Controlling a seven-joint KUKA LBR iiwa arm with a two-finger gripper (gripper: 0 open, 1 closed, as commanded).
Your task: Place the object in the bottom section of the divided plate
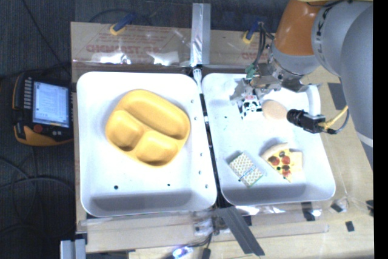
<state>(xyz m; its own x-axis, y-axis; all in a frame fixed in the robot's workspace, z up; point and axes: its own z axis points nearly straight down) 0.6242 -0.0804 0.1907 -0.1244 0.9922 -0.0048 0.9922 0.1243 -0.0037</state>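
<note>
Hovering at twelve o'clock in the right bin [321, 188] over a black-and-white toy [250, 107] — probably light, small, stiff, best pinched across its middle — gripper [254, 89] grip unreadable; yellow plate [147, 126] left.

Bright, even overhead light; white bins [145, 203] nearly overexposed (plastic sheet [136, 48] glares), mild softness.

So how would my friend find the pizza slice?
Look in the right bin, the one the arm reaches into. Near its front right corner lies the pizza slice, beside a small checked packet. It alone is a yellow wedge with red dots.
</note>
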